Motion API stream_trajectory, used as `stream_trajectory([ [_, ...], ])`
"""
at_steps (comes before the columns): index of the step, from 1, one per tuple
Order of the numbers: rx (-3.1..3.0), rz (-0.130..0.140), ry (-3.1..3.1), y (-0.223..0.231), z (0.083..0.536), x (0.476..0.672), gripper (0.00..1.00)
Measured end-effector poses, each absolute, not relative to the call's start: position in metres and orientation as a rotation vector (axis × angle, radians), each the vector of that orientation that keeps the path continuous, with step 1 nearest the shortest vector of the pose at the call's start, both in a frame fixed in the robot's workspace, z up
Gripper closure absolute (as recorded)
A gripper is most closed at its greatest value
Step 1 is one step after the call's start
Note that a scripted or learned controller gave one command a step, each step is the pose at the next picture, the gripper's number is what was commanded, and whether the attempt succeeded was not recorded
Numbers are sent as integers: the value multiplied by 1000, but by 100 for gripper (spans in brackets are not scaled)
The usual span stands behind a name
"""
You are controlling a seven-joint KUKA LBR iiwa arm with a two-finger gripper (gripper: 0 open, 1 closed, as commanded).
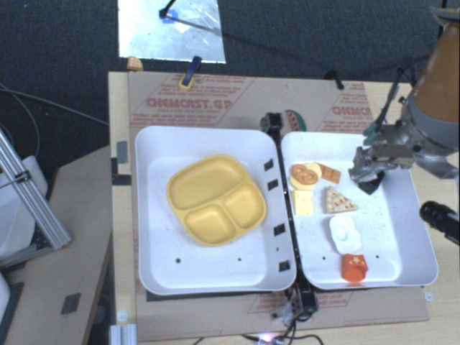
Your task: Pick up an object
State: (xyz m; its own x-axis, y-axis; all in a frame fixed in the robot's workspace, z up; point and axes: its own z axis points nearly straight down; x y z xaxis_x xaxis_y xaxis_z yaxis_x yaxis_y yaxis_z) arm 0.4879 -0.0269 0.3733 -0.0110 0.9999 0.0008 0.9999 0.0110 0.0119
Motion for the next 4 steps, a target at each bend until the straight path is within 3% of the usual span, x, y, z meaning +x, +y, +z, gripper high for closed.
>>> stream_trajectory([
  [1, 2207, 10, 2230, 34, 411, 487, 100],
  [2, 2221, 4, 2218, 7, 403, 487, 100],
  [3, 2213, 5, 2228, 45, 417, 487, 100],
  [4, 2221, 3, 2219, 25, 402, 487, 100],
])
